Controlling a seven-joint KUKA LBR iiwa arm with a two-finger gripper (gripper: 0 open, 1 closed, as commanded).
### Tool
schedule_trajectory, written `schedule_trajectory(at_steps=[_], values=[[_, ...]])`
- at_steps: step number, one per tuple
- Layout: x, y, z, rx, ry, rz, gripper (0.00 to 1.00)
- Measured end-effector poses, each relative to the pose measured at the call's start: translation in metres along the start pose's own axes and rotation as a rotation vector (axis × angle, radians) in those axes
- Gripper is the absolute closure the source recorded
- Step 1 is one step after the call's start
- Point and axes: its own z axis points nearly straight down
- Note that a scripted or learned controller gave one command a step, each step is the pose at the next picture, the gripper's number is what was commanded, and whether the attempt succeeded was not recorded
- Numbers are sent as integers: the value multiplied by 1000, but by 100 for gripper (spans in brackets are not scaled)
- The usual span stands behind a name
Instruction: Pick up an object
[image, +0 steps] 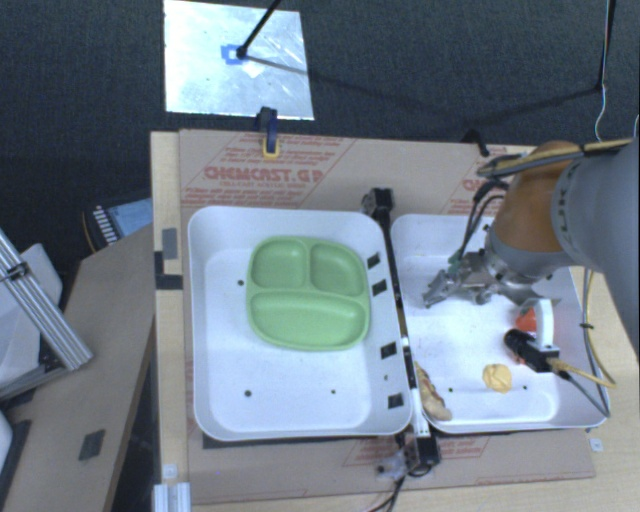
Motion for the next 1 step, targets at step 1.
schedule_trajectory(at_steps=[1], values=[[0,1,-12,-3,0,0,100]])
